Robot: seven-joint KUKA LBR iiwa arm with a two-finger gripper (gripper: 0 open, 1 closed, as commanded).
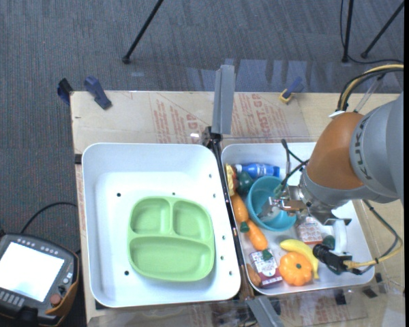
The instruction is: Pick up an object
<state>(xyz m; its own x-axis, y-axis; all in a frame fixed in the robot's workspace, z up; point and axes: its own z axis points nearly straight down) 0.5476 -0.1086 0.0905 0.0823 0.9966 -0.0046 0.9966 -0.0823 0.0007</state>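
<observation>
Grey arm with its orange band reaches in from the right, its gripper (284, 204) low over the right white bin (363, 240); whether it is open or closed cannot be told. Round teal plastic bowl (269, 204) lies right beneath it, touching

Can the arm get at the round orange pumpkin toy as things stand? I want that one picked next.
Probably yes: the round orange pumpkin toy lies uncovered at the right bin's near edge, with a yellow banana touching it. The claw hovers close by.
</observation>
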